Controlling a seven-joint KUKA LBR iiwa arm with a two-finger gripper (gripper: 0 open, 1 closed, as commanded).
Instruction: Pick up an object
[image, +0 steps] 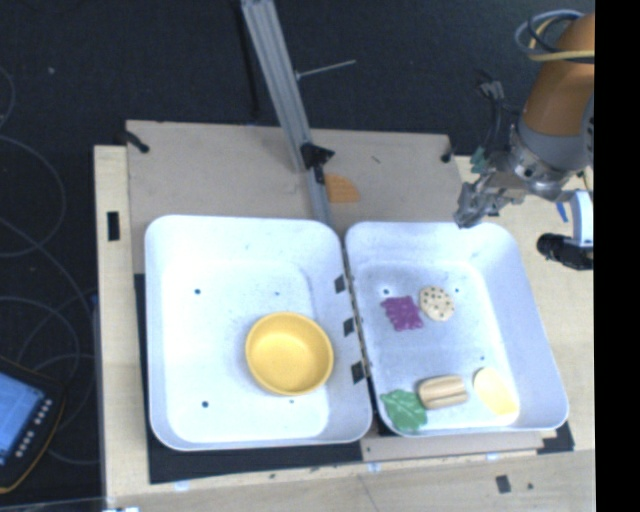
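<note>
White bins sit side by side on the bench. Left bin: a yellow bowl near its front edge. Right bin: purple piece and speckled cookie near the centre; green piece at the front-left corner, tan roll beside it, yellow lemon toward the front-right corner. Gripper hangs above the right bin's rear edge, holding nothing; whether it is open or closed cannot be told
</note>
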